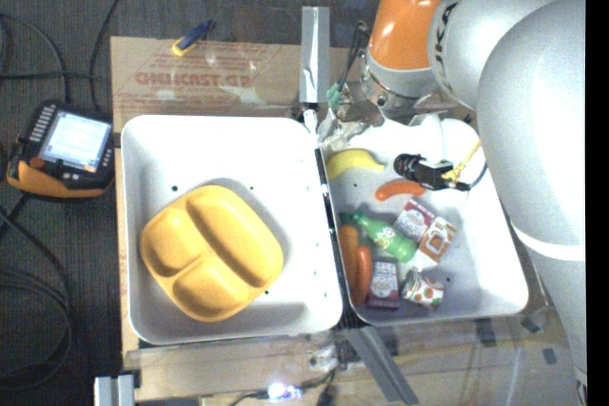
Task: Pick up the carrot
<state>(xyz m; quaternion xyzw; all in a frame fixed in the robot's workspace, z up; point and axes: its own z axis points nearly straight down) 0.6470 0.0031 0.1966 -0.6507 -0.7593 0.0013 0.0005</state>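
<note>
The carrot is an orange tapered piece lying lengthwise along the left wall of the right bin, near its front. A green bottle lies just beyond it. My gripper hangs over the far left corner of the right bin, above a yellow banana, well away from the carrot. Nothing shows between its tips from this angle.
An orange-red curved piece lies mid-bin. Several small cartons crowd the carrot's right side. The left bin holds a yellow divided plate. A teach pendant sits off the bench at left.
</note>
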